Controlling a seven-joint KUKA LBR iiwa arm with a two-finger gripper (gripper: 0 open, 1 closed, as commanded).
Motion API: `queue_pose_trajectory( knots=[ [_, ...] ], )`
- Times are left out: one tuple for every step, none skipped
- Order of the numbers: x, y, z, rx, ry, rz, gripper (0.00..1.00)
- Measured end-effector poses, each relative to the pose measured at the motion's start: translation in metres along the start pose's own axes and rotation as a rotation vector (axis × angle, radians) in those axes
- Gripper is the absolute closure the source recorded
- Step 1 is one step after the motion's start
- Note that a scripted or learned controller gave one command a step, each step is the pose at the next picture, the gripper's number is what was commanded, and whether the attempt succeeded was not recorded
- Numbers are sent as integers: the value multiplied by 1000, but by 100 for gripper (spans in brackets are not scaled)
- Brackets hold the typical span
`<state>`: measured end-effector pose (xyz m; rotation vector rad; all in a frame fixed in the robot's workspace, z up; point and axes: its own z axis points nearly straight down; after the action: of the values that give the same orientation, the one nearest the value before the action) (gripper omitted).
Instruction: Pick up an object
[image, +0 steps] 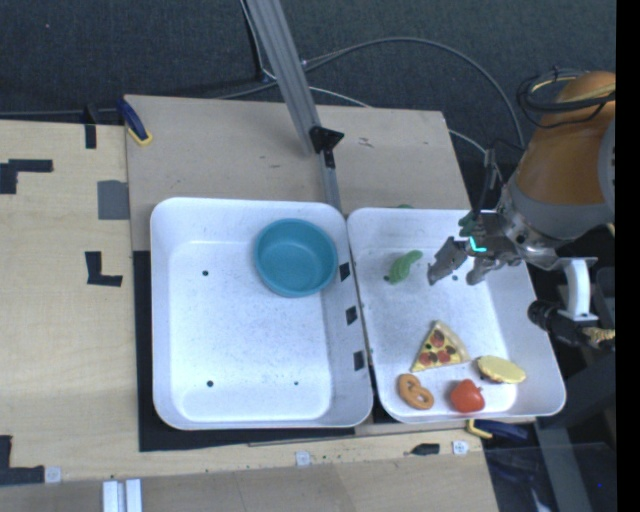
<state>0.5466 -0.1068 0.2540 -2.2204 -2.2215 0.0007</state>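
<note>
Fingers of the dark two-finger gripper (460, 266) stand spread apart with nothing between them, hovering over the upper part of the right white bin (385, 345). Just to its left lies a small green leafy toy (404, 266), apart from the fingertips. Nearer the front of that bin sit a pizza slice toy (439, 347), a brown pretzel (414, 391), a red tomato (466, 396) and a yellow bun (500, 370). A round blue bowl (295, 256) rests in the left white bin (240, 370).

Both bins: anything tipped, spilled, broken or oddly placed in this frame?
Nothing stands out. The blue bowl sits upright in the left bin. In the right bin, the green piece, pizza slice, pretzel, tomato and yellow piece lie apart and whole. The open gripper holds nothing.
</note>
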Motion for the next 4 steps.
queue_pose_trajectory(
  knots=[
    [0,0,0,0,0,0,0],
    [9,-3,58,4,0,-1,0],
    [3,-13,112,4,0,1,0],
    [4,-13,164,2,0,0,0]
  ],
)
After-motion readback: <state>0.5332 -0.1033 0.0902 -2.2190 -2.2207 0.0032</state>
